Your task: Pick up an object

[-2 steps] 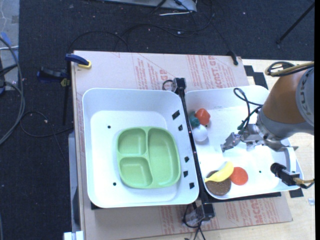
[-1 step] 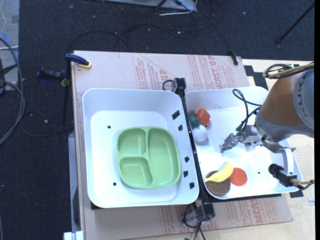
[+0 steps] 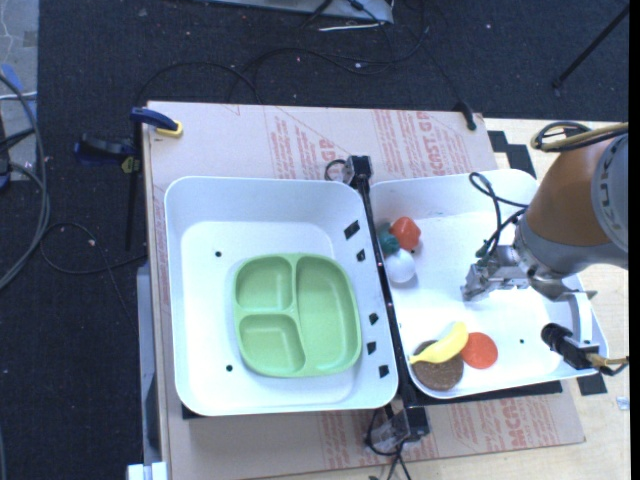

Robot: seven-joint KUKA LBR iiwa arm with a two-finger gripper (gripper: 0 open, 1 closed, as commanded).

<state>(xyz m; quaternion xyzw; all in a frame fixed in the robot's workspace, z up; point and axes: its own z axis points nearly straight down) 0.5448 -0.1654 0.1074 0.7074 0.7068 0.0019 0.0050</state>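
Arm (image 3: 575, 213) comes in from the right, orange band above the wrist, gripper (image 3: 487, 280) low over the middle of the right bin (image 3: 440, 200). Can't tell the claw state from this angle — the tips read as a grey blur against the white floor, and nothing is visibly between them. Objects in the right bin sit in two clusters. Upper-left corner, hard against the divider: a red-orange ball (image 3: 405, 232), a white ball (image 3: 401, 266) just below it and touching or nearly so, and a small teal piece (image 3: 386, 240) wedged between them and the wall. Front edge: a yellow banana (image 3: 446, 344) lying tilted, its lower end overlapping a brown round disc (image 3: 438, 373), and a flat red-orange disc (image 3: 480, 351) just beside the banana on the right. The gripper is apart from both clusters, roughly between them and off to the right, with bare bin floor under it. A black cable (image 3: 492, 206) loops from the wrist across the bin's back edge. Left bin (image 3: 190, 268) holds a green three-compartment tray (image 3: 297, 315), sitting flat near the middle — one long section on the right, two smaller ones on the left. Both bins rest on a cardboard sheet (image 3: 260, 138) with red print.
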